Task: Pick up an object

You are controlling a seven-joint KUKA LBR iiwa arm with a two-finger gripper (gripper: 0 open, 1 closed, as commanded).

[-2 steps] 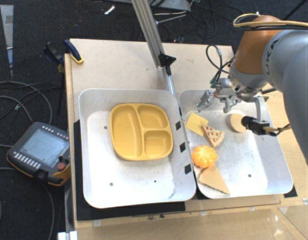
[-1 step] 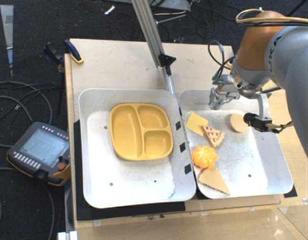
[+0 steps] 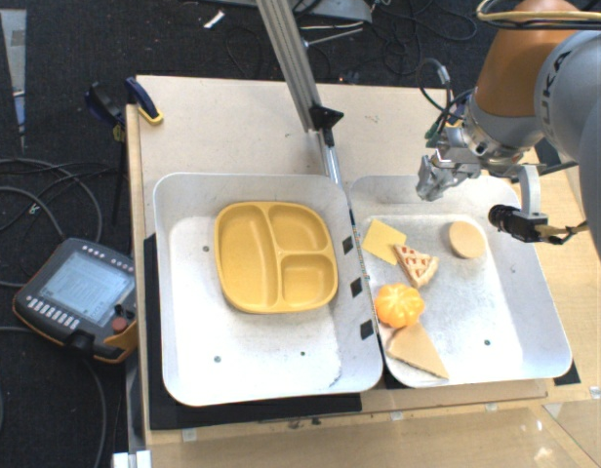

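Hovering at upper right over the right bin [image 3: 535,291], the gripper [image 3: 435,181], whose state I cannot tell, may miss the flat cheese slice [image 3: 383,241], hard to pinch.

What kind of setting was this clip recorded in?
Most likely a robotics lab test bench. A teach pendant lies on the dark floor among loose cables, and two white bins hold toy food and a yellow divided plate under the arm's gripper.

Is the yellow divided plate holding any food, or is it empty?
Empty. The yellow divided plate lies flat in the left bin, all three compartments bare.
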